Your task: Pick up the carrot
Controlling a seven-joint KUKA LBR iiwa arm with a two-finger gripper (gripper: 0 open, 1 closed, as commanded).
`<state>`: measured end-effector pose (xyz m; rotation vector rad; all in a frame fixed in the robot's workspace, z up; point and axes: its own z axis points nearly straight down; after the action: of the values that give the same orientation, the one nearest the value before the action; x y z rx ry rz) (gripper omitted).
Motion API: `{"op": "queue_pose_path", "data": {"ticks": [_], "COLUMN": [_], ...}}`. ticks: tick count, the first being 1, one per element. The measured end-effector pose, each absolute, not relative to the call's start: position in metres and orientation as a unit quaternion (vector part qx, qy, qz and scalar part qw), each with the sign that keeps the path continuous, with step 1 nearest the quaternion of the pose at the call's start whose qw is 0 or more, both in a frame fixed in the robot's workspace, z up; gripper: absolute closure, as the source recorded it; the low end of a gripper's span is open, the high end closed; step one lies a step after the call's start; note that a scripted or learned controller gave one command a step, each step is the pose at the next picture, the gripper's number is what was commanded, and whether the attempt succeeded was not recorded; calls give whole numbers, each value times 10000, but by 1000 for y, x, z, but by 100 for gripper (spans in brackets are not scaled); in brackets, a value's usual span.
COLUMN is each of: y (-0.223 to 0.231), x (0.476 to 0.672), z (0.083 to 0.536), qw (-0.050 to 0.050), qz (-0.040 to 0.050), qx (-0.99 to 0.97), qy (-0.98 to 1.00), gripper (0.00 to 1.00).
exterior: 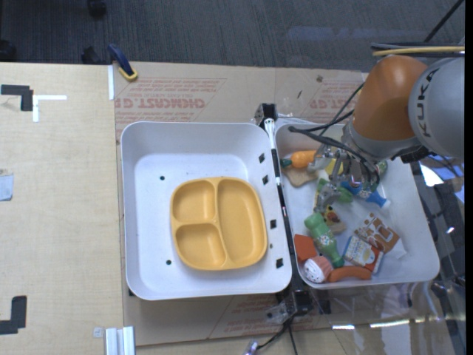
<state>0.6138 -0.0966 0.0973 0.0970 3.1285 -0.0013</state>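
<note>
The carrot, a short orange piece with a small green end, lies in the right bin at its far left corner, on a tan flat toy. My gripper hangs low over the bin's far middle, just right of the carrot, below the orange wrist band. It is over a cluster of green and blue toys, and nothing orange shows in it. The arm's body hides the bin's far right part.
The left bin holds a yellow divided plate. In the right bin lie green toys, a printed packet, a red block, a white and red ball and an orange-red sausage shape.
</note>
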Motion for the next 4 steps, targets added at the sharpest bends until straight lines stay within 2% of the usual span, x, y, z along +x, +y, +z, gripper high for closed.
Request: {"op": "queue_pose_path", "data": {"ticks": [1,2,3,4], "y": [-97,-99,-62,-97], "x": [646,648,646,633], "z": [99,272,192,145], "qw": [-88,27,8,3], "qz": [0,-7,-10,-10], "qx": [1674,3325,3702,4797], "qy": [9858,9431,9289,8774], "gripper": [0,0,0,0]}}
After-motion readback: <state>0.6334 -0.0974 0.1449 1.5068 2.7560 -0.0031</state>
